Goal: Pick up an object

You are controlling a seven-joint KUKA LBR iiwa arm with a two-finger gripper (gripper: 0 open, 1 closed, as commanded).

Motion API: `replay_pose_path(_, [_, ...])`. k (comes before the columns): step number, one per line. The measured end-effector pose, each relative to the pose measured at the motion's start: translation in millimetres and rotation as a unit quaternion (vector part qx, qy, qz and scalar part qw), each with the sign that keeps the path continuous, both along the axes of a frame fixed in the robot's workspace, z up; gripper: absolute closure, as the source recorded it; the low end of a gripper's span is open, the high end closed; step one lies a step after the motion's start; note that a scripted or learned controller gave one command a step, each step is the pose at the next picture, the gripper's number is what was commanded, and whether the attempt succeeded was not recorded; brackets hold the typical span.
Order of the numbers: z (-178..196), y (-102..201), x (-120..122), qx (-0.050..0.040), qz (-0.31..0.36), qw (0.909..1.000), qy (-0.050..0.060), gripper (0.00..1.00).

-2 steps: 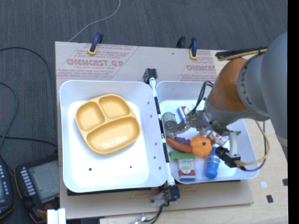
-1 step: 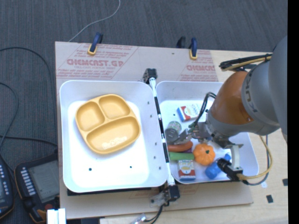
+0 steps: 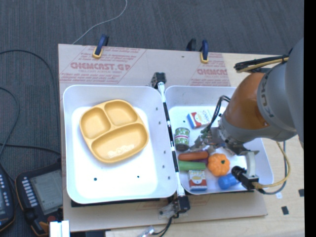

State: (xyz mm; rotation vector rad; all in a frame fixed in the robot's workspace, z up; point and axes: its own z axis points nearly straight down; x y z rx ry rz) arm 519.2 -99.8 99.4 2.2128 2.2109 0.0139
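The objects for picking lie together in the right bin (image 3: 266,168), most of them toward its near edge. A small tin can (image 3: 181,138) stands close to the bin's left wall. Just below it lie a red-orange carrot-like piece (image 3: 193,156) and, touching it on the near side, a green piece (image 3: 191,165). An orange pumpkin-shaped toy (image 3: 218,164) sits to the right of these two. A small red and white box (image 3: 198,180) lies at the near edge, and a blue object (image 3: 227,181) lies beside it, near the same edge. Another red and white packet (image 3: 198,119) lies nearer the far side of the bin, apart from the rest.

The gripper (image 3: 211,138) is low over the middle of the right bin, between the can and the pumpkin toy. Its tips are hidden among dark parts, so it cannot be told how far it is open or whether it has hold of anything. The grey arm (image 3: 276,102) with the orange band covers the bin's right side.

In the left bin (image 3: 71,181), a yellow divided plate (image 3: 114,130) lies toward the far side. Both bins rest on a board (image 3: 98,65) clamped at its far edge.
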Motion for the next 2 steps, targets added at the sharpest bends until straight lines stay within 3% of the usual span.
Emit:
replay_pose_path(1, [85,60,-35,0.0017,0.001,1.0,0.008,1.0])
replay_pose_path(2, [110,114,-35,0.0016,0.001,1.0,0.007,1.0])
